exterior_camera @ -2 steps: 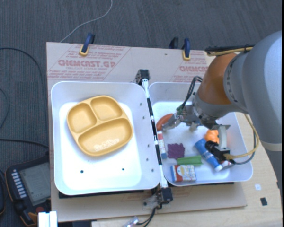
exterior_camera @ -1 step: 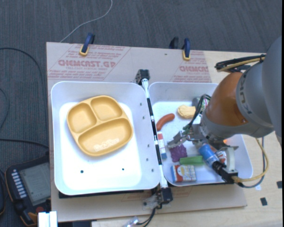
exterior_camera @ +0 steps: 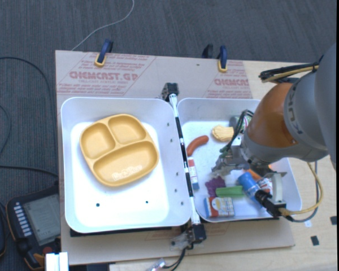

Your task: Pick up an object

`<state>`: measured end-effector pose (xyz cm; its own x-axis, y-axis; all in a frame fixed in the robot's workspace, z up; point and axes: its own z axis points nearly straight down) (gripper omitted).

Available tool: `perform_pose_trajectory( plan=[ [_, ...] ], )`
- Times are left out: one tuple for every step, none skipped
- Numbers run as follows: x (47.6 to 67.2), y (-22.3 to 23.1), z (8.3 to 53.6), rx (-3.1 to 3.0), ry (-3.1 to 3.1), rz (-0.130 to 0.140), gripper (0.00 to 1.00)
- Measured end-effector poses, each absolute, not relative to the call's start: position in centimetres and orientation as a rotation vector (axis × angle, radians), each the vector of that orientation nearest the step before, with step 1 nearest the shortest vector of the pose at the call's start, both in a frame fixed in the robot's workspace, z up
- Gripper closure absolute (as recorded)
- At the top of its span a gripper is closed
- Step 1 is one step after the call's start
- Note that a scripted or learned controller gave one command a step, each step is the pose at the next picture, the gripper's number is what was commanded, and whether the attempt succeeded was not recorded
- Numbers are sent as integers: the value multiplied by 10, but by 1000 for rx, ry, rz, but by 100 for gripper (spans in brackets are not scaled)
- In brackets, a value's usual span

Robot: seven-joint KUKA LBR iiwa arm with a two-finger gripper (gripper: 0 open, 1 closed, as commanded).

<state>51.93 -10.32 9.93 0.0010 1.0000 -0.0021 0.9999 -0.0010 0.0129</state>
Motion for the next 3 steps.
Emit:
perform_pose_trajectory(
  plan=[
    [519,-103,99,2215,2213,12,0],
    [489,-98,89,2210,2210,14,0],
    [490,-98,99,2212,2210,14,100]
  ],
)
